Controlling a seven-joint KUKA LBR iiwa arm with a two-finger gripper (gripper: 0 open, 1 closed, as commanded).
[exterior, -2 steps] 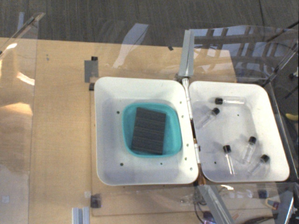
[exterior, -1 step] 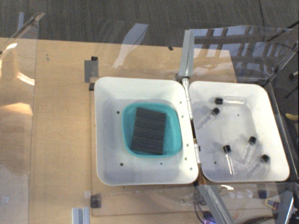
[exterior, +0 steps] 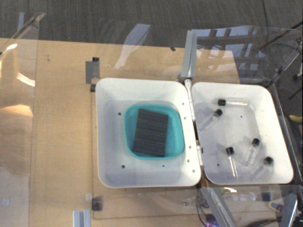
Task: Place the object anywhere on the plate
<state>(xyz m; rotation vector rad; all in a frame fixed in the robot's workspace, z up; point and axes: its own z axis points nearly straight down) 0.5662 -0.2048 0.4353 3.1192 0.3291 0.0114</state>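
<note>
Tan wood makes up the bench [exterior: 57, 126], and a clear sheet with pale glare lies over its left part. A small grey bracket [exterior: 93, 70] sits just off the upper left corner of the left bin [exterior: 109, 169], and another grey clip [exterior: 96, 203] sits near that bin's lower left corner.

The left bin is white and shallow, with rounded corners. A teal plate [exterior: 176, 136] lies flat in its middle, well inside the walls. On the plate rests the block [exterior: 150, 132], dark grey and rectangular, with ridges running across its top. It lies flat near the plate's centre, its long side running up and down and tilted slightly, with teal showing all round it.

A grey metal bar [exterior: 188, 56] runs down from the top towards the seam where the two bins touch.

The right bin [exterior: 265, 91] holds five clear vials with black caps, all lying on their sides and apart from one another. One vial [exterior: 232, 101] lies level near the top wall. A second [exterior: 211, 117] lies slanted just below it, close to the seam. A third [exterior: 232, 159] lies lower, near the middle. A fourth [exterior: 252, 150] slants to its right. The fifth [exterior: 265, 163] sits nearest the lower right corner.

Clear framing [exterior: 265, 46] stands behind this bin.
</note>
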